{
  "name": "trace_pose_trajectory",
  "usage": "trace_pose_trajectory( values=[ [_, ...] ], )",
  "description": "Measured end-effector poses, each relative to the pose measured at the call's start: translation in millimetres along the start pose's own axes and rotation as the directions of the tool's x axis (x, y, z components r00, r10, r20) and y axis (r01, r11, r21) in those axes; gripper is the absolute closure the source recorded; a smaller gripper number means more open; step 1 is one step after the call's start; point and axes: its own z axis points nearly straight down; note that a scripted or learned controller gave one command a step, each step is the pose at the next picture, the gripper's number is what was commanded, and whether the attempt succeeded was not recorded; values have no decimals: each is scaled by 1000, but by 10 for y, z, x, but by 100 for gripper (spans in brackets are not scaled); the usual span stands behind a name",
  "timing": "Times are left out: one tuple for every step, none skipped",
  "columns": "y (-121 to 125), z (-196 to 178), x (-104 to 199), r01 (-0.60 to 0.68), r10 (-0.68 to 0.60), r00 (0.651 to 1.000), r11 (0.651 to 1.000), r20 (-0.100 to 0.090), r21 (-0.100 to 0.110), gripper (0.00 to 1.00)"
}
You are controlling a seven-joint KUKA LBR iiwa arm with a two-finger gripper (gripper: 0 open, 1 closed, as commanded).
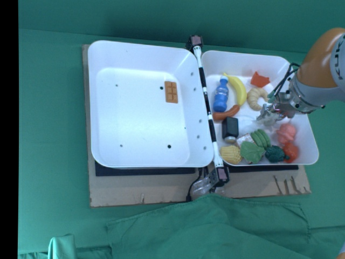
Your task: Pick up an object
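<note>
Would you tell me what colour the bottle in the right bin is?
Blue, with a white label; camera view shows the bottle.

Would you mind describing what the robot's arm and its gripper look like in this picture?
The arm has a rounded orange band above a pale grey wrist section, with part of a dark marking at the picture's edge. Thin black cables loop along the wrist. The gripper is a small metallic silver assembly with dark fittings and a touch of red, narrower than the arm.

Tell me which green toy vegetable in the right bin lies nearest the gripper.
The green pea pods, just below the gripper. The leafy green piece and dark green broccoli lie farther toward the bin's front edge.
</note>
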Motion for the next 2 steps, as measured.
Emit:
trace_pose_trajectory(
  values=[
    [212, -1010, 349, 4, -4, 1000, 1000, -2, -9, 100],
    [196, -1080, 312, -4, 4, 1000, 1000, 0, -4, 100]
  ],
)
